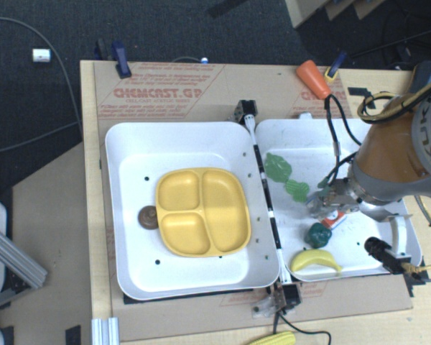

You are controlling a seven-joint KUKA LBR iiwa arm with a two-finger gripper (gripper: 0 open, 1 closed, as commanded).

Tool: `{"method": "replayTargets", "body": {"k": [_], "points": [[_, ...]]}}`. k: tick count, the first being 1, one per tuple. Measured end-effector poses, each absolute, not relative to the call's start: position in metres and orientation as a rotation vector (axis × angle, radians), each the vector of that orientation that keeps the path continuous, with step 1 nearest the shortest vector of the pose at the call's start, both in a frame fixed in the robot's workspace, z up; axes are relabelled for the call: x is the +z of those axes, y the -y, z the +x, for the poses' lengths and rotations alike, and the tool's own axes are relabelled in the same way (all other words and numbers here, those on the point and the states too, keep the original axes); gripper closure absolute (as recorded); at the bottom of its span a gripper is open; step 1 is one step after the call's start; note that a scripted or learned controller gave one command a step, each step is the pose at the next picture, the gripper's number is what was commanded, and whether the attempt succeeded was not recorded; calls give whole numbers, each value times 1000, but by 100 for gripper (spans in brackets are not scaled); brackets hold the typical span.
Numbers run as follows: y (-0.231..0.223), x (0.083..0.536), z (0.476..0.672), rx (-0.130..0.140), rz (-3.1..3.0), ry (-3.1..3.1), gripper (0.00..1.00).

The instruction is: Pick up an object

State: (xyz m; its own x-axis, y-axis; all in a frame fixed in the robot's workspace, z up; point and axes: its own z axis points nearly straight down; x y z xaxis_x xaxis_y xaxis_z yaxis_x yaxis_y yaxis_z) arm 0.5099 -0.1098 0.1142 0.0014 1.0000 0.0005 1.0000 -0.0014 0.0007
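We see the gripper (329, 208) low in the right bin (302, 136), grip unclear; ball (319, 234) and banana (315, 262) just below it, yellow tray (201, 212) in the left bin (129, 192).

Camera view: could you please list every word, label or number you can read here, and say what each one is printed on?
"CHEMCAST GP": large red letters on the brown board under the bins, behind the left bin.
Smaller red lines above and below that name: too blurred to read.
Red print on the board behind the right bin: too blurred and partly covered to read.
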Motion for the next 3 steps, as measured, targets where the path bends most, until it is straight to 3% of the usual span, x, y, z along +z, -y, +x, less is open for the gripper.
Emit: {"method": "replayTargets", "body": {"k": [1, 2, 3], "points": [[110, 114, 510, 1, 2223, -2220, 0], [106, 89, 484, 13, 2208, -2208, 0], [109, 100, 485, 12, 2207, -2200, 100]]}}
